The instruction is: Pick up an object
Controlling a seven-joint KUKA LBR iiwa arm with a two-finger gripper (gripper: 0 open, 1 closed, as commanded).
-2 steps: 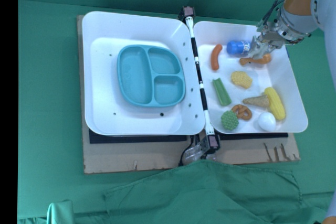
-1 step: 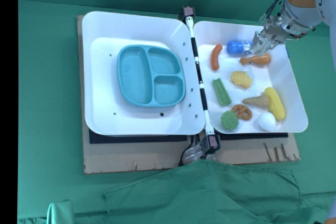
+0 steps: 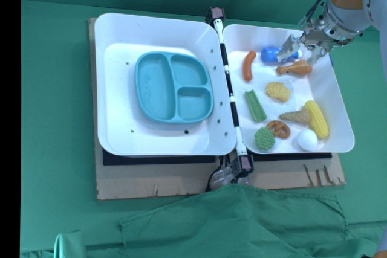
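The right bin point(image 3: 341, 130) holds several toy foods. Among them are a blue bottle point(image 3: 269, 55), a brown drumstick point(image 3: 294, 69), an orange sausage point(image 3: 248, 65) and a yellow waffle piece point(image 3: 278, 92). My gripper point(image 3: 300, 52) hangs over the bin's far right part, open, with its fingers spread. One finger point(image 3: 288, 48) stands by the bottle's pale right end and the other point(image 3: 315, 55) just above the drumstick. Nothing is lifted between them.
Nearer the front of the right bin lie a green stalk point(image 3: 255, 105), a cone point(image 3: 295, 115), a corn cob point(image 3: 317, 119), a pretzel point(image 3: 278, 128), a green knobbly ball point(image 3: 264, 139) and a white egg point(image 3: 307, 140). The left bin point(image 3: 115, 39) holds a teal divided plate point(image 3: 174, 87).
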